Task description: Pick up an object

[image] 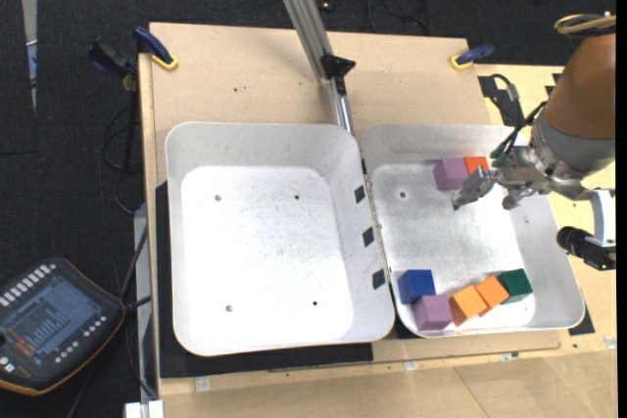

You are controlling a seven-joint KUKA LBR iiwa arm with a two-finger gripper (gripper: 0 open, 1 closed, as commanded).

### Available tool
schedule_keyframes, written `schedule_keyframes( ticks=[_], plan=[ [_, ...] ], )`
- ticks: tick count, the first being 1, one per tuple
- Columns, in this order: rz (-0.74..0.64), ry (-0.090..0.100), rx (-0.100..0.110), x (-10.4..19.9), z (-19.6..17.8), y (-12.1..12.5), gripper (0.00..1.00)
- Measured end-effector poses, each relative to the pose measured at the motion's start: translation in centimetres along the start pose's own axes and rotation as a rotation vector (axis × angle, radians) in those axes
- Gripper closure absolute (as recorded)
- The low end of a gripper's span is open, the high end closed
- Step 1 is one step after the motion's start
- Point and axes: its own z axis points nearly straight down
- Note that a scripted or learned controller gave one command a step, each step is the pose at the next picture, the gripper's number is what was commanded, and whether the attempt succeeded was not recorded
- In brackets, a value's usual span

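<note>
Now | pincer (487,191) spread, empty, above right bin (549,259) | purple cube (450,173) near bin's far edge | advice: center over cube, descend straight, close.

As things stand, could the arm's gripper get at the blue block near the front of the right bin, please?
Probably yes. The blue block lies in the right bin, with bare floor between it and the gripper. A purple block touching its front corner could crowd the fingers.

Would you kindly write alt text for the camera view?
The gripper hangs open over the right bin, beside a purple block and an orange block. Four more blocks line its near edge.
</note>
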Motion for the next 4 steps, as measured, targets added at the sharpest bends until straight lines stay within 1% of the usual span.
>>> schedule_keyframes(
  ticks=[1,2,3,4],
  plan=[
    [-0.001,0.000,0.001,-0.2,6.0,0.7,0.00],
    [-0.001,-0.001,-0.003,-0.1,9.9,0.7,0.00],
    [-0.001,-0.001,-0.007,-0.2,8.6,0.8,1.00],
    [-0.004,-0.002,-0.010,-0.4,4.2,1.4,1.00]
  ],
)
